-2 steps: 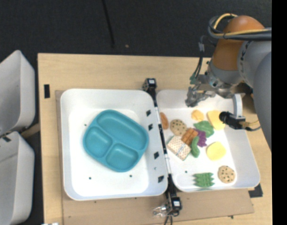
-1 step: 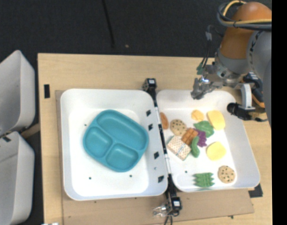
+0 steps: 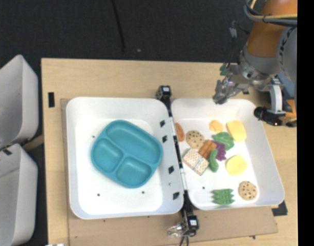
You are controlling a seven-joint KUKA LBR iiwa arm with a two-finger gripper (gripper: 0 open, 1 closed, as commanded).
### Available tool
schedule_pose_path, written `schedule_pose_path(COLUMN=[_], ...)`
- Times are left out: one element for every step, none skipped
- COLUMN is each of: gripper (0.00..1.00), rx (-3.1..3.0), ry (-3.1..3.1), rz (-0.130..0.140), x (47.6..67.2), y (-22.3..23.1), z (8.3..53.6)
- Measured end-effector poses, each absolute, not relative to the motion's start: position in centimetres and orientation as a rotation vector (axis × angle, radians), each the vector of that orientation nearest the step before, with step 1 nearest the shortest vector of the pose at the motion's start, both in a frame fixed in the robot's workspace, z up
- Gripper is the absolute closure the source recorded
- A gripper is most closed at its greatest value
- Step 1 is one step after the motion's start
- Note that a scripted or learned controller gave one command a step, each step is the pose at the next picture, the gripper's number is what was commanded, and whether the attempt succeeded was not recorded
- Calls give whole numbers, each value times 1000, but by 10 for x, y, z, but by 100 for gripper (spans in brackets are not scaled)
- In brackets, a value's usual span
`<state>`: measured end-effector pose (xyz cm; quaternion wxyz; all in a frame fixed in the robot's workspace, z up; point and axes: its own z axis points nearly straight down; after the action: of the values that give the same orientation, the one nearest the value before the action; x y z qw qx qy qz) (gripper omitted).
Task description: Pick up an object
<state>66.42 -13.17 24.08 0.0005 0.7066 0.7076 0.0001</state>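
Observation:
The right bin (image 3: 264, 137) holds several toy foods: two yellow pieces (image 3: 236, 130), a chocolate-chip cookie (image 3: 194, 138), a second cookie (image 3: 247, 190), a checked cracker (image 3: 196, 161), green leafy pieces (image 3: 223, 196), a purple bit (image 3: 220, 151) and an orange piece (image 3: 180, 131). My gripper (image 3: 222, 97) hangs over the bin's far rim, above and apart from the foods. Nothing shows between its dark fingers, whose spread I cannot make out.
The left bin (image 3: 80, 188) holds a blue three-section plate (image 3: 126, 153). A black clip (image 3: 163, 92) sits at the far end of the seam between the bins. White chair-like shapes (image 3: 11, 101) stand beyond the bench's left edge.

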Motion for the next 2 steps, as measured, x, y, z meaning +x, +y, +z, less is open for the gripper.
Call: schedule_pose_path(gripper=[100, 100], rx=[2218, 2216], ry=[2227, 2229], rz=[-3, -1], x=[650, 642], y=[-84, -31], z=[249, 256])
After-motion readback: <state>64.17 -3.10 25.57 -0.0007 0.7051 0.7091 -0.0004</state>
